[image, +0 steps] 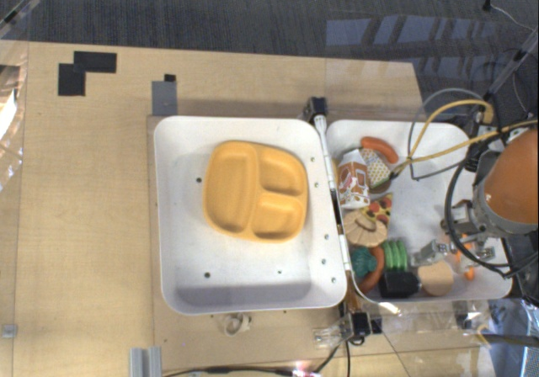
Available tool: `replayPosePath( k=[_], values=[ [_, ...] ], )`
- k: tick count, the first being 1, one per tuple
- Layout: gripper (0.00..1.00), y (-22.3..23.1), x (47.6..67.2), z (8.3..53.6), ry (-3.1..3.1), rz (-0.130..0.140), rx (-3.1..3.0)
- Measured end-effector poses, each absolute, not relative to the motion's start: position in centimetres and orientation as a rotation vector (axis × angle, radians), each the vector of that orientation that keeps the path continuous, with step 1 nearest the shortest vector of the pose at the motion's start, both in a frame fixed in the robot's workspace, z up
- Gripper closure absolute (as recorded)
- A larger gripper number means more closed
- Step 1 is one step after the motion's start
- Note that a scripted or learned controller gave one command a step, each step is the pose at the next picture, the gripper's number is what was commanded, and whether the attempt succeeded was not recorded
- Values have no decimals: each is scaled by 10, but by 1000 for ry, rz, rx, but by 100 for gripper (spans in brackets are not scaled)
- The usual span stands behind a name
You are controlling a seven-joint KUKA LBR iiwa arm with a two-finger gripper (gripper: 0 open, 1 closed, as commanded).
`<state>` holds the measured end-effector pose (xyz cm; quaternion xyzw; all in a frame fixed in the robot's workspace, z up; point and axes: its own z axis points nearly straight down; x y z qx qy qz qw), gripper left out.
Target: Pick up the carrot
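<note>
Carrot point(380, 259), apparently the orange sliver, lies wedged among crowded toys in the near-left corner of the right bin point(421, 199) on the table point(84, 224). The arm point(509, 186) hangs over that bin's right side. A clean pick likely needs a straight descent across the carrot's narrow width, clear of the green toy point(395, 254) beside it. The end effector point(440, 251) sits near the pile, by a beige toy point(435, 279). Whether it is apart or together cannot be told, and no object is seen in it.

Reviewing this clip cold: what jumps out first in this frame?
The yellow divided tray sits alone in the middle of the left bin. The right bin holds a crowded heap of toy food along its left wall. The arm's orange band looms at the right edge, with the hand low over the bin's near end.
</note>
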<state>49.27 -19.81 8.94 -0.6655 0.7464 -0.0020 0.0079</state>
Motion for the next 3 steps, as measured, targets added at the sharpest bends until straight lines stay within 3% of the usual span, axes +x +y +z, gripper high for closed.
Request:
replayPosePath(
  k=[1,2,3],
  values=[
    [0,-205,490,97,2577,-7,-1783],
    [0,-202,491,89,2261,-7,-2166],
    [0,-203,492,89,2679,-17,-1620]
  ],
)
